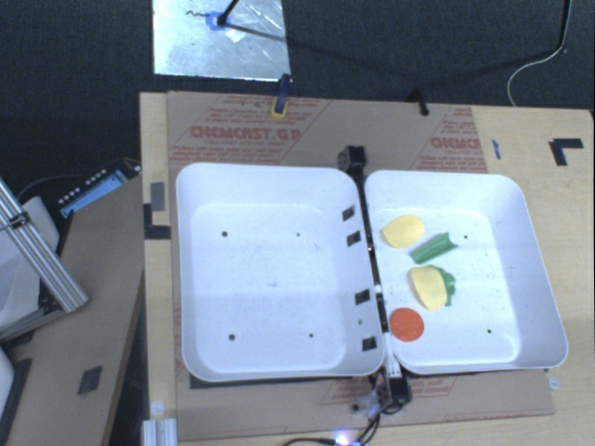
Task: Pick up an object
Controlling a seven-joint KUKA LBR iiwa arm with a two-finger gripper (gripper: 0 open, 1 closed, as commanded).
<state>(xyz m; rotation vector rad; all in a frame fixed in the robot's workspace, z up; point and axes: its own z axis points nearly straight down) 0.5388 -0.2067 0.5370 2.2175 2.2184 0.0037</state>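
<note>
The right bin (521,249) holds several small objects near its left side. A pale yellow rounded piece (403,230) lies furthest back. Just in front of it a green stick-shaped piece (433,247) lies at a slant. A second yellow piece (429,287) rests against a green piece (448,284) below that. A flat orange-red disc (406,324) sits nearest the front, close to the divider between the bins.
The left bin (200,249) stands beside the right one, joined along a black clipped seam (367,258). Both rest on a cardboard sheet (242,128). A shiny metal plate (218,26) lies on the dark floor at the back. Aluminium framing (37,258) stands at the far left.
</note>
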